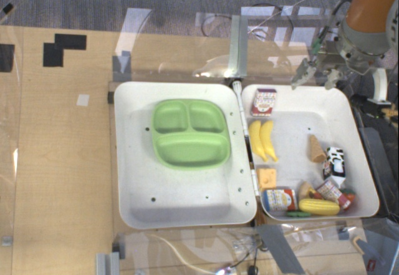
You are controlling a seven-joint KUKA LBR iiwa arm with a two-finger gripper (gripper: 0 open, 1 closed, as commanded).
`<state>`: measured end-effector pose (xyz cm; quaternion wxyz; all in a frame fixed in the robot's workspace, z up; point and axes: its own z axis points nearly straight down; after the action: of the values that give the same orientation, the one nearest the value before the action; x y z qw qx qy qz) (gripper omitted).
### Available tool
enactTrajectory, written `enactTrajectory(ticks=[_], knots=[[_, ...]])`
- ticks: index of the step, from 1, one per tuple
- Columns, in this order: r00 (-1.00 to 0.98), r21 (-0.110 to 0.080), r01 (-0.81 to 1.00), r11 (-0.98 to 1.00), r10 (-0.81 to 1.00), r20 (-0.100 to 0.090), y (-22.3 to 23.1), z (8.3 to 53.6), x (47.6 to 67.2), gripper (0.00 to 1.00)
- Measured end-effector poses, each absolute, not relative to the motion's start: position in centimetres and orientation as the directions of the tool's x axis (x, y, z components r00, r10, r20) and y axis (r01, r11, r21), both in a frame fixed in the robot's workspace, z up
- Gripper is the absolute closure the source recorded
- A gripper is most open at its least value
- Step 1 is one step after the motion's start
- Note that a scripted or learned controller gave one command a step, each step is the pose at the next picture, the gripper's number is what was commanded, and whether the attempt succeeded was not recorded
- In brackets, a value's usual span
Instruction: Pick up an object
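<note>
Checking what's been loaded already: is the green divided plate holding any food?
Empty. The green plate shows bare compartments in the left bin; the bananas lie in the right bin.

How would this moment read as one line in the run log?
hand: above right bin's far edge | holding: nothing | bananas: in bin | green tray: left bin

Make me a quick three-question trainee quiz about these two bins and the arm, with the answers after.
1. True or false: the green divided plate lies in the right bin.
2. Which lies nearest the far edge of the right bin? A) bananas B) small red and white carton C) corn cob
3. Fill in: the gripper hovers over the right bin's ___ edge.

Key: 1 false, it lies in the left bin. 2 B. 3 far.
</note>
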<state>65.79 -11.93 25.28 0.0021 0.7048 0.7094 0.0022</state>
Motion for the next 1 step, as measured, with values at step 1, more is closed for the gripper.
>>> enactTrajectory(ticks=[1], knots=[[-0.305, 0.006, 0.952, 0.305, 0.952, -0.002, -11.89, 12.88, 66.56, 0.00]])
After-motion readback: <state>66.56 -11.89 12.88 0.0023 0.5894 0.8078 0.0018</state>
